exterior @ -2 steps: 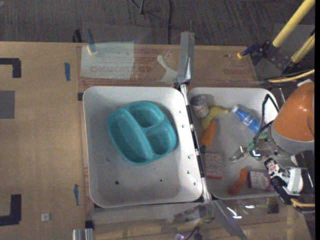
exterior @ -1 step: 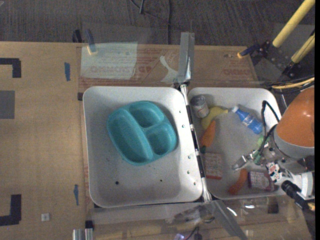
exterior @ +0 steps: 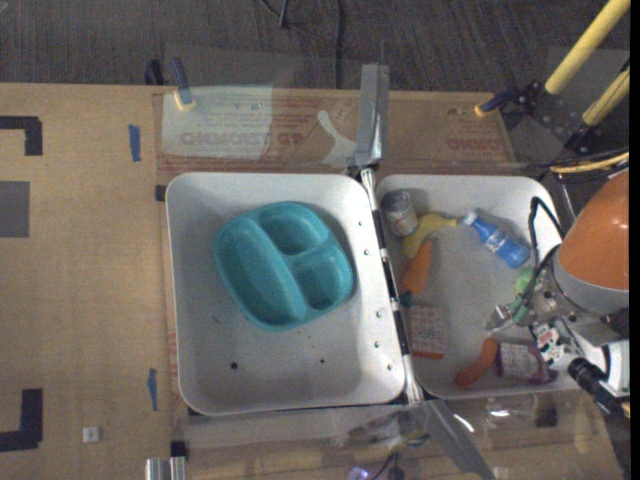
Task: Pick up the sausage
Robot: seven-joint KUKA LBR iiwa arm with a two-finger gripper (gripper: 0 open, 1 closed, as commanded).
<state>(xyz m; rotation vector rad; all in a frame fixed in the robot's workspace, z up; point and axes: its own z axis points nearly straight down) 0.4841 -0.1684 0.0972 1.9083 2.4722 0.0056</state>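
While the grey arm with its orange band (exterior: 598, 243) reaches in from the right, two shallow white bins sit side by side on a tan bench (exterior: 80, 268). From where I stand looking down, the left bin (exterior: 200, 368) holds a single teal plate (exterior: 284, 263), divided into three compartments, lying near the bin's middle and turned at a slant.

The right bin (exterior: 460, 313) is more crowded. Near its upper left corner stands a small grey can (exterior: 399, 211). Just beside it lies a yellow banana-like piece (exterior: 432, 227). A blue and white bottle (exterior: 497, 240) lies on its side toward the upper middle. An orange carrot (exterior: 417, 267) lies along the left wall, pointing roughly up and down. Below the carrot, a small flat packet with reddish print (exterior: 427, 329) rests against the same wall. A small green item (exterior: 525, 281) shows at the right, partly hidden by the arm.

The sausage (exterior: 476, 364) lies near the bin's lower edge, toward the right. It is a short, rounded, orange-red link, tilted so its upper end points toward the right. Its upper end is just beside a pale packet with purple edging (exterior: 522, 360).

The gripper (exterior: 520, 313) hangs over the right part of this bin, above and to the right of the sausage. I cannot tell whether its jaws are apart or together; the wrist hardware blocks a clear look. Nothing is visibly held.
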